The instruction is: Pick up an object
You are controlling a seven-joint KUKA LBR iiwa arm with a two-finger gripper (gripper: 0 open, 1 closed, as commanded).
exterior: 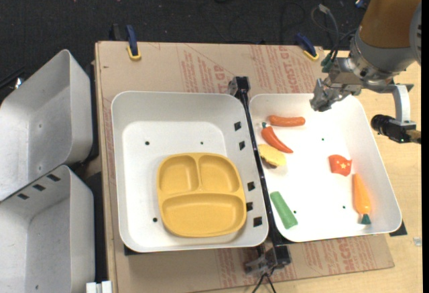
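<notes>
My gripper (322, 101) hangs over the far edge of the right bin (375, 151), with nothing seen between its fingers. Just left of it and slightly nearer lies an orange sausage (287, 121). A red chili pepper (275, 139) and a yellow piece with a brown end (271, 157) lie along the bin's left side. A green stick (283, 210) rests at the front left. A small red piece (340, 165) and an orange carrot (362, 195) lie toward the right side.
The left bin (134, 117) holds a yellow divided plate (200, 194). Two more white bins (40, 171) stand off the bench at the left. Clamps (133, 43) hold the board's far edge.
</notes>
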